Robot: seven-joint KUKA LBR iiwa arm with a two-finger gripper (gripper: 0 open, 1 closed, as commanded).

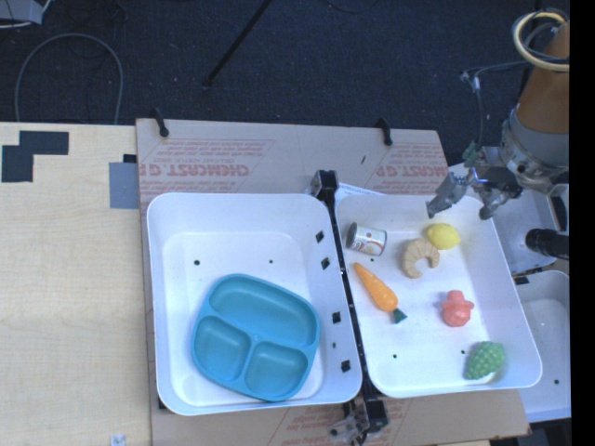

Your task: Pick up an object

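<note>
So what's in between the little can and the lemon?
The croissant lies between the can and the lemon, a little lower than both in the camera view, in the right bin.

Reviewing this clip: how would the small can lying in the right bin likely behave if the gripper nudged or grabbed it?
The can lies on its side on the right bin floor, so a nudge would probably roll it, perhaps toward the carrot or croissant nearby. Its curved, shiny-looking wall may slip between the fingers. It looks small and probably light and rigid. The gripper hovers over the bin's far edge.
</note>
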